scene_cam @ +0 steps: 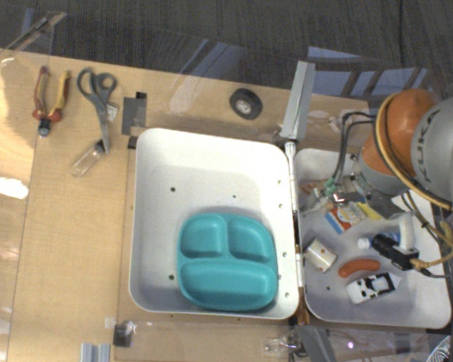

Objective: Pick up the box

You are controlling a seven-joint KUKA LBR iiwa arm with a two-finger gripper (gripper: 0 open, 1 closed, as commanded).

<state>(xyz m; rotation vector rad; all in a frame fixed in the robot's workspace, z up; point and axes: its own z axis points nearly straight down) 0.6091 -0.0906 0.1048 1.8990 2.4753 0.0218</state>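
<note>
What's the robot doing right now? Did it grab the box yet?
Arm over right bin, grip unclear. Small white box lying loose, not picked up. Sausage toy close beside it.

Two white bins (214, 147) (372, 317) (side by side), one teal tray (227, 263), one scissors (99, 106), one pliers (48, 98), one tape roll (246, 103)

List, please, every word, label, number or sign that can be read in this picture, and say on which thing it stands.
"KU": large dark letters on the grey arm, cut off at the edge.
Orange and blue box in the right bin: print too small to read.
Black and white object: markings blurred, unreadable.
Teal tray, scissors, pliers: no text seen.
</note>
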